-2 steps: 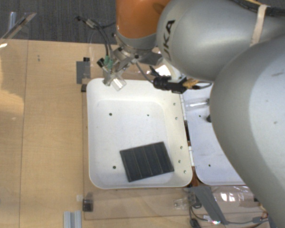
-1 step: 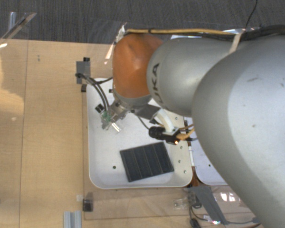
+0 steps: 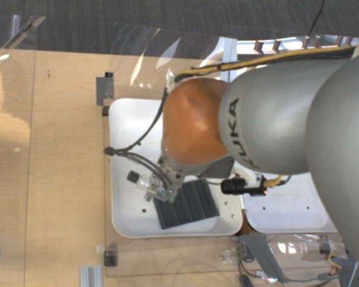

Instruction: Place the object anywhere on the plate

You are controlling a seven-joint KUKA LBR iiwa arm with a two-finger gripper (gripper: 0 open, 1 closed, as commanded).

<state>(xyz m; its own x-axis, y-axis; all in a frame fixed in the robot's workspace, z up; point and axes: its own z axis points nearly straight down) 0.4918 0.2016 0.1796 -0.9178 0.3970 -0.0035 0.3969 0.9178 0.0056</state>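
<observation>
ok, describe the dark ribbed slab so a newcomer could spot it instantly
Start at the left white bin, the one the grey and orange arm hangs over. Look to its near edge, just below the arm's wrist: a dark ribbed slab lies flat there, slightly skewed. It is the one broad, black, grooved rectangle against the white floor.

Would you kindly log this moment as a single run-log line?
arm: over left bin | gripper: at dark ribbed object's upper-left corner | grasp: unconfirmed | placement: not done

A robotics lab: a big grey KUKA arm (image 3: 287, 118) over a pale wooden worktop (image 3: 48, 160), clear plastic guards (image 3: 149, 52), grey carpet (image 3: 137, 5).
</observation>
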